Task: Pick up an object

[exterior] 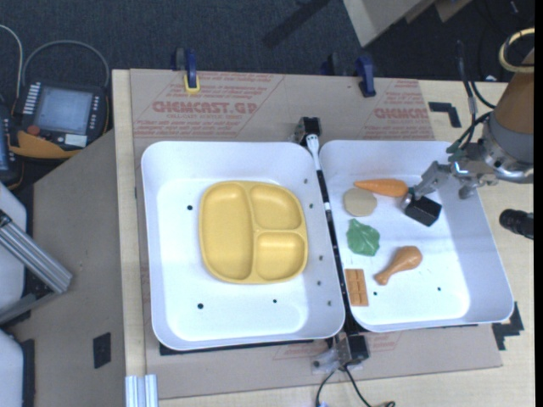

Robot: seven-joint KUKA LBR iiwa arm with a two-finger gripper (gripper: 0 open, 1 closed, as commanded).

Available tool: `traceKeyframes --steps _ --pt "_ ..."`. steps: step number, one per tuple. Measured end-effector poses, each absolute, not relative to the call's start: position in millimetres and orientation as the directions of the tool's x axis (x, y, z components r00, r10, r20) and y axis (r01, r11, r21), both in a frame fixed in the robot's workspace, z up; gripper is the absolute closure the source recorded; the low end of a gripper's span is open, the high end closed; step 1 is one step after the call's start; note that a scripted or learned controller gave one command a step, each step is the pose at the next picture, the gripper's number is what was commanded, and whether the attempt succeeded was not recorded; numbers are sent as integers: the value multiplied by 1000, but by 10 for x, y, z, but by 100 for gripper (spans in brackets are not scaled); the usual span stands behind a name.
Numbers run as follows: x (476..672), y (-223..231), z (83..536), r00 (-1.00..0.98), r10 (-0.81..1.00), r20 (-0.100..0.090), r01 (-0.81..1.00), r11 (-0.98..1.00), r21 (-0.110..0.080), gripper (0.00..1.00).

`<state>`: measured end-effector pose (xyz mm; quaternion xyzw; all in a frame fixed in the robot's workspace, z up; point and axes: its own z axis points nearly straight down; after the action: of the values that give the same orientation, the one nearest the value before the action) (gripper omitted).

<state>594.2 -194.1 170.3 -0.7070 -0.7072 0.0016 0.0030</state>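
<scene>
Hovering with gripper [462, 176] over right bin [475, 257], near carrot [382, 188]; cannot tell whether open or closed.

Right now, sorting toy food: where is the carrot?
In the camera view, the carrot lies far in the right bin, beside the beige disc.

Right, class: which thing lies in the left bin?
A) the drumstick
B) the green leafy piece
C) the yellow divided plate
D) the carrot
C: the yellow divided plate sits in the left bin; the carrot, drumstick and green leafy piece all lie in the right bin.
</scene>
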Motion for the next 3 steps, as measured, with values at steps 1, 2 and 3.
traceKeyframes --steps 1,2,3 --pt "5919 -2027 1223 1 1000 2 1000 -1 -6 0" --pt "5909 -2020 819 0 1000 2 1000 0 -6 0" --pt "5927 -2028 960 0 1000 -1 1000 0 1 100"
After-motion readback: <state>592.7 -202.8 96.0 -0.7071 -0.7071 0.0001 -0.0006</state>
